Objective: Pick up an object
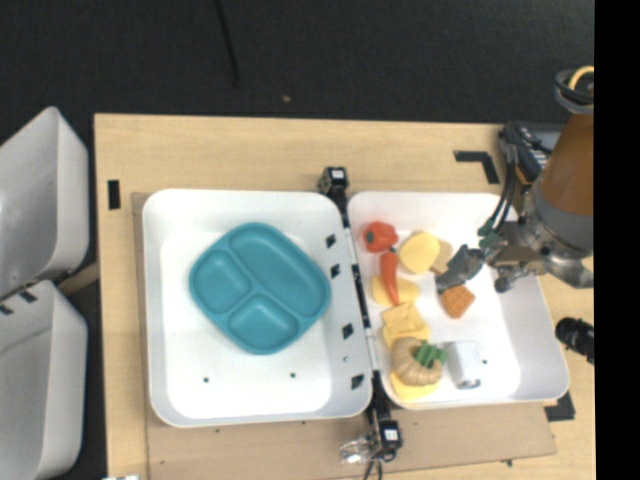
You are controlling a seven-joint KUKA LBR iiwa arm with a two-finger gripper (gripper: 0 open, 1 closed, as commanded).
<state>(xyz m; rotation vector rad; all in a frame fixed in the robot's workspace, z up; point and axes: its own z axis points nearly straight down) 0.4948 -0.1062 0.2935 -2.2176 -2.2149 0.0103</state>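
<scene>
Toys filled the right bin (pixel 530 358), seen from above. Nearest the viewer lay a tan bread-like piece (pixel 412 363) with a small green item (pixel 431 354) on it, and just beside those a silver can (pixel 463 363) on its side. Farther back sat a pale yellow wedge (pixel 403 320), then an orange carrot (pixel 389 277) with its long axis running near to far, its tip toward the viewer. Beside it was a small orange block (pixel 457 301), tilted like a diamond, with no clear long axis. Farther still were a yellow rounded fruit (pixel 420 252) and a red tomato (pixel 378 235).

The gripper (pixel 478 265) hung just above the orange block, with one dark finger toward the fruit and the other toward the bin's right side; the jaws stood apart and held nothing. The block seemed the likely target. It looked light, rigid and smooth, probably plastic, so it could slip; gripping two opposite flat faces would likely hold best.

The left bin (pixel 180 378) held a teal divided plate (pixel 260 286), well apart from the gripper.
</scene>
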